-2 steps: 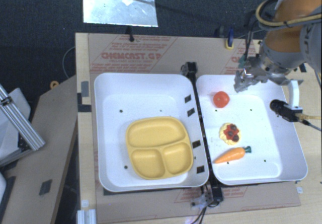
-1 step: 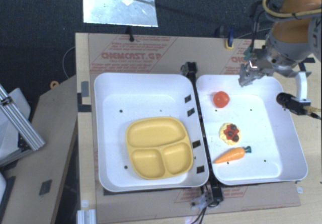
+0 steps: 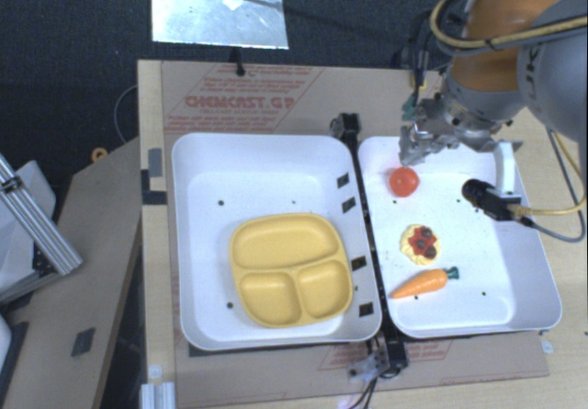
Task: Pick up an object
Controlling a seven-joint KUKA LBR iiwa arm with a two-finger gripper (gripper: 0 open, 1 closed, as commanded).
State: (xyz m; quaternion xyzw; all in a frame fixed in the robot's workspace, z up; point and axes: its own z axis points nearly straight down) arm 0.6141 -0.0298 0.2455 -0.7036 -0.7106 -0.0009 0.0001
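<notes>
Although the fingers' (image 3: 412,153) opening cannot be told, the red tomato (image 3: 403,181) lies just below them, apart.

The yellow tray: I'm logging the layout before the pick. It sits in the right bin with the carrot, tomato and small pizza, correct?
Not quite. The camera view shows the yellow tray in the left bin. The carrot, tomato and small pizza do lie in the right bin.

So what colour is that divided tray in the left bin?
Pale yellow tray, seen from the overhead camera view.
</notes>
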